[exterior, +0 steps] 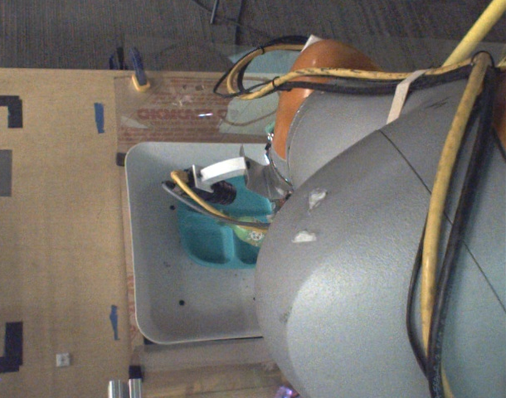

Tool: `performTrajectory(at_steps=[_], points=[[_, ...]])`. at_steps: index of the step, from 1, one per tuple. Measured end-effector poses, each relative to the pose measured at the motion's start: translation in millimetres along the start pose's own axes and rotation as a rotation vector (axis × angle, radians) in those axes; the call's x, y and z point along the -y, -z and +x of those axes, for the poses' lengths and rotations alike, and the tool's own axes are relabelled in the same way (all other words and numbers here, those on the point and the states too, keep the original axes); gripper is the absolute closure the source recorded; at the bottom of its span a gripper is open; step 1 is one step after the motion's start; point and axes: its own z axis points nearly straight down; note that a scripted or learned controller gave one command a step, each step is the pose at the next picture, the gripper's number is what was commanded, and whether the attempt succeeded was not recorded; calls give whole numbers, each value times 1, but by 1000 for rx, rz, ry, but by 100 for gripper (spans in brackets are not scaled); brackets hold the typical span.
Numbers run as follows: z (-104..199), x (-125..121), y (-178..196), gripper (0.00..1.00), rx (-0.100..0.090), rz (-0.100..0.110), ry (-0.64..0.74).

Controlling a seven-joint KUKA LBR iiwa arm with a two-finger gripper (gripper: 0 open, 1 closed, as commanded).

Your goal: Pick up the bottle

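A teal-blue plastic object (213, 237) lies in the middle of the white bin (153, 222), with a pale green patch (255, 237) at its right end. I cannot tell whether it is the bottle, since the arm hides its right part. My gripper (263, 196) hangs low over the right end of this teal object, mostly covered by the wrist. The big grey arm (377, 247) with its orange band (319, 65) hides the right half of the bin.
The bin's left wall and near corner (145, 326) border a cardboard sheet (54, 222) marked with black corners and blue tape. A taped cardboard strip (178, 110) lies beyond the far rim. Bare bin floor (195, 301) shows in front of the teal object.
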Motion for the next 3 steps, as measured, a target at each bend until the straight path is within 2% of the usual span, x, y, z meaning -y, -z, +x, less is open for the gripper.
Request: performTrajectory(at_steps=[1, 2, 3], points=[[-51, -59, -11, 100, 5, 4, 2], [-51, 13, -28, 100, 1, 2, 26], [-68, -70, -24, 100, 5, 4, 18]])
